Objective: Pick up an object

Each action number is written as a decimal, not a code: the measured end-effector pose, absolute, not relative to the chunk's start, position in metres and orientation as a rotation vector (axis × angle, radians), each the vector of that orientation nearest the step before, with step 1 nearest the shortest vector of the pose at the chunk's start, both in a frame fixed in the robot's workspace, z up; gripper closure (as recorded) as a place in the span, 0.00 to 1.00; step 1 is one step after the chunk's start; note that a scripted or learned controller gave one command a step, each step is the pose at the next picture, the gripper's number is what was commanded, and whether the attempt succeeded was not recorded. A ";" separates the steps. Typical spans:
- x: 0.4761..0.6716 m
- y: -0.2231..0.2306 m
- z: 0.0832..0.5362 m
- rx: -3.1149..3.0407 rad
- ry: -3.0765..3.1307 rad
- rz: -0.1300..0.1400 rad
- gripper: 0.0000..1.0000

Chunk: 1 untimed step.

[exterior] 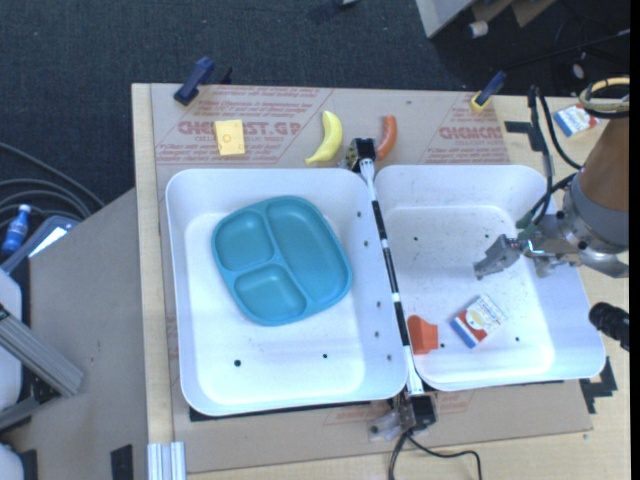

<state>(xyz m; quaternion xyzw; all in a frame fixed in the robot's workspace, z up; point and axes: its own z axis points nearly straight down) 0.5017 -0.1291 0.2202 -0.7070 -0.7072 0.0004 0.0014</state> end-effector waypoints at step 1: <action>0.481 -0.152 0.087 -2.226 -2.223 -0.004 0.00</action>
